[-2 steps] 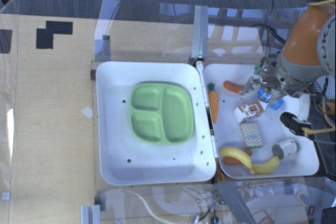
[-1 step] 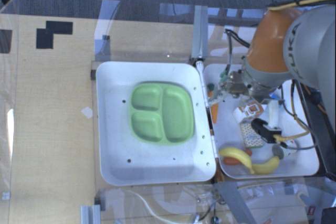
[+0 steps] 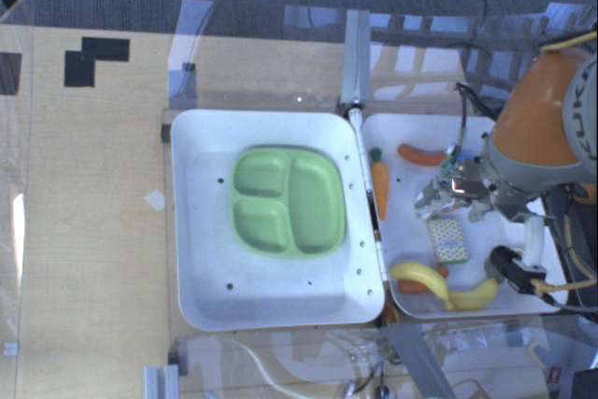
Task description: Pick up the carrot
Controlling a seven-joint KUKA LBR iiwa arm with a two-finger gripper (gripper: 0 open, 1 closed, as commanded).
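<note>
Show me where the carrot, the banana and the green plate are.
carrot [image 3: 379, 186], camera view, middle of its orange body.
banana [image 3: 439, 284], camera view, middle of its yellow curve.
green plate [image 3: 318, 201], camera view, floor of its large right compartment.

One fixed cam, mounted high above the counter [image 3: 93, 201], looking down at a slant. Both white bins sit mid-frame, left bin [image 3: 201, 229] and right bin [image 3: 406, 201]; carpet along the top, arm [image 3: 547, 117] enters from right.
</note>
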